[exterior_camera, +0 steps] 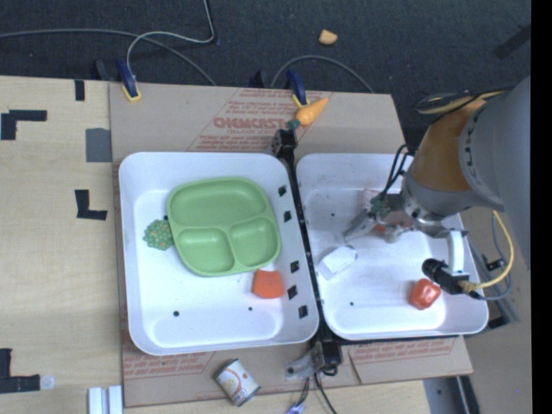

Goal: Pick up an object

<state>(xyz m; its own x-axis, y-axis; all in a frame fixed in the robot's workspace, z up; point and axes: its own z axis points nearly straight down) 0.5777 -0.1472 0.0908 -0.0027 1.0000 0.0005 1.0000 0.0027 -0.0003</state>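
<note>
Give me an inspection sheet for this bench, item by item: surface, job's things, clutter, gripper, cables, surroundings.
Surface: two white bins side by side on cardboard; left bin, right bin.
Job's things: green plate, broccoli at its left edge and orange block in the left bin; white piece and red pepper in the right bin.
Clutter: carrot on the cardboard behind the bins; can in front; small orange bit on the dark floor.
Gripper: gripper low in the right bin, nothing seen between its fingers.
Cables: grey cable looping across the floor.
Surroundings: wooden bench, blue clamps on the cardboard.
</note>
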